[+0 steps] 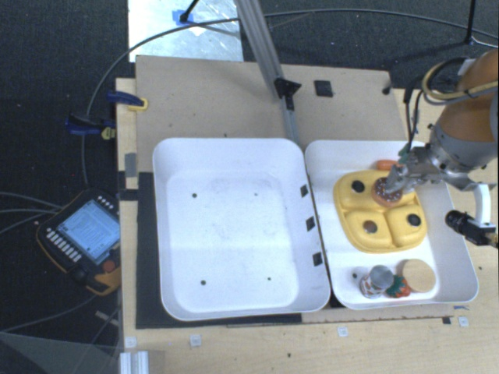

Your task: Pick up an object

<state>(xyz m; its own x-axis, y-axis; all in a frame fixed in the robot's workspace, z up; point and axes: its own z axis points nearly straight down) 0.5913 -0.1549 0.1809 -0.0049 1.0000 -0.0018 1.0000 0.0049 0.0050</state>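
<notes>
The right bin (460, 287) holds a yellow moulded piece (378, 216) with black dots at its centre. My gripper (392, 184) is low over the upper right part of that piece, right above a small brown and pink round object (385, 194). A small orange object (385, 164) lies just behind the gripper. Near the bin's front edge sit a silver can (379, 277), a tan disc (418, 275) and a small red and green item (399, 290).
The left bin (168, 209) stands beside the right one, and dark clips (310, 223) sit along the shared rim. A metal pole (261, 41) slants over the bench at the back. A black fitting (468, 226) on the arm hangs over the bin's right rim.
</notes>
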